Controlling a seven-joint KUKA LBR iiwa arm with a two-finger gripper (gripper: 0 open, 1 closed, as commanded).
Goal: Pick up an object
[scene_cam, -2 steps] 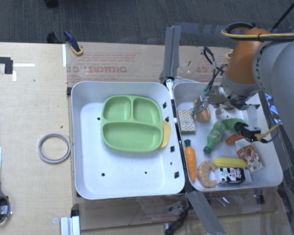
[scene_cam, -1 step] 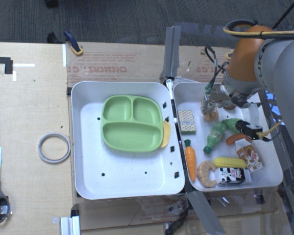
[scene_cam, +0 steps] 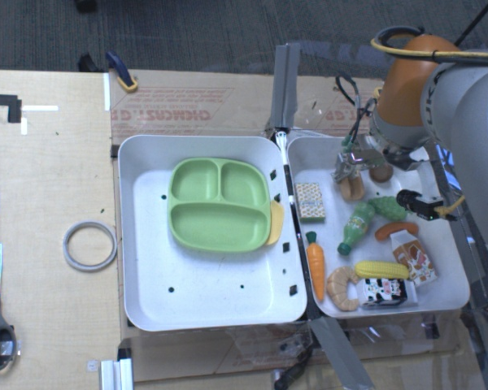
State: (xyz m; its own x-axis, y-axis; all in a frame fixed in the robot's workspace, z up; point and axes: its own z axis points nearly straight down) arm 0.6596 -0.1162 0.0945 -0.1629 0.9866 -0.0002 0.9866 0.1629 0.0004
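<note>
Here the 2-finger metal gripper (scene_cam: 351,162) hangs low in the far part of the right white bin (scene_cam: 454,299), touching a brown rounded toy (scene_cam: 352,187); how it is set cannot be told. A green plastic bottle (scene_cam: 355,227) lies near, and a green 3-compartment plate (scene_cam: 220,204) fills the left white bin (scene_cam: 138,242).

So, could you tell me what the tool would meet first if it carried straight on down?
Probably the brown food item directly beneath the tool in the right bin, though depth is unclear.
</note>
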